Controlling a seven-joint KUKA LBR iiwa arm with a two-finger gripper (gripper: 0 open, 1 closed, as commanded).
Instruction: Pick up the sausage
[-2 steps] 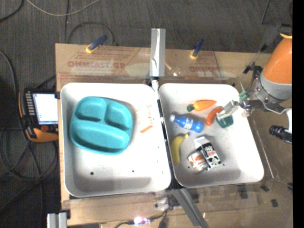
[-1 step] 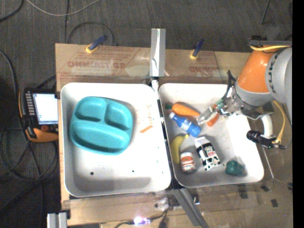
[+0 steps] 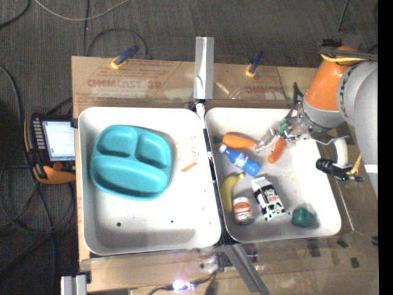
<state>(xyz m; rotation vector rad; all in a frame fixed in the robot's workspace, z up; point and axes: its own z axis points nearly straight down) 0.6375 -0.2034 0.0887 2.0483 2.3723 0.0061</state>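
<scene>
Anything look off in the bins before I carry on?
Nothing spilled or broken. The items in the right bin lie loosely jumbled: blue bottle, banana and milk carton on their sides. The teal tray sits askew in the left bin.

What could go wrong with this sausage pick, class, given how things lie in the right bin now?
1. The gripper sits at the upper end of the small orange-red sausage; an end grasp may slip.
2. The carrot and blue bottle lie close by, so they could be nudged or grabbed instead.
</scene>
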